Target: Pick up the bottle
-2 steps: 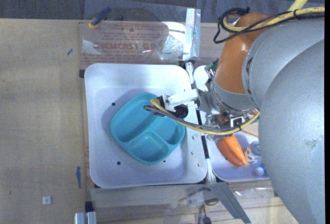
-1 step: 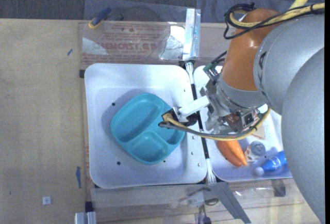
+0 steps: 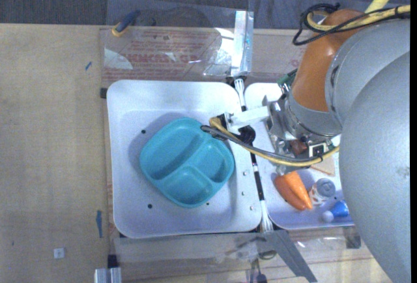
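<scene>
Bottle [image 3: 335,211] | right bin [image 3: 260,96], front corner, beside orange carrot [image 3: 294,190] | pincer [image 3: 294,145] above-left, grip state unclear

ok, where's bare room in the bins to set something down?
Left white bin: bare floor around the teal divided plastic tray, widest along its far and left walls. Right white bin: crowded, with the grey arm over an orange carrot-shaped toy and small blue bottle.

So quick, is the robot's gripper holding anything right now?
Gripper: cannot be told; it sits low over the right bin, tucked under the arm's wrist, beside the orange carrot toy.
</scene>
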`<action>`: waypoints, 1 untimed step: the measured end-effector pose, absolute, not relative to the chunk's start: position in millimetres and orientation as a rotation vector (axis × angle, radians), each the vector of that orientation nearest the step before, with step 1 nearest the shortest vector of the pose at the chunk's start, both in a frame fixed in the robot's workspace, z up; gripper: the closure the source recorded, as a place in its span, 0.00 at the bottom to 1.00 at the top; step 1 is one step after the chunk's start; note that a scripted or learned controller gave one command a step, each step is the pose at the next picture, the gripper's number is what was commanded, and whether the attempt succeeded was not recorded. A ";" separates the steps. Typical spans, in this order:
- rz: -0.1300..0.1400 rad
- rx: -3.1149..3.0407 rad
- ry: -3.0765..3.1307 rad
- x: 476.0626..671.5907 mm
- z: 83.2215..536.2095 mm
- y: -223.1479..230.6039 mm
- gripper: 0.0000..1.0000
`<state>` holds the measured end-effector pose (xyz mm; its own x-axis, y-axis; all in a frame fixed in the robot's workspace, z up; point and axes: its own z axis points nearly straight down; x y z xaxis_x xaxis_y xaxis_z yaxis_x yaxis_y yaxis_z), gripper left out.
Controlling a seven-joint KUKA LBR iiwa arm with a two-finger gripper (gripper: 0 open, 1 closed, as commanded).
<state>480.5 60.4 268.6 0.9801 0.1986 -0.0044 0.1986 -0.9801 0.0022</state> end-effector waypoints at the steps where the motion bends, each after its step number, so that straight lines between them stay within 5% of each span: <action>1: -0.017 2.997 0.949 489.4 254.3 15.4 1.00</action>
<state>489.4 15.4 254.3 0.8177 0.5756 -0.0094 0.5756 -0.8177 -0.0056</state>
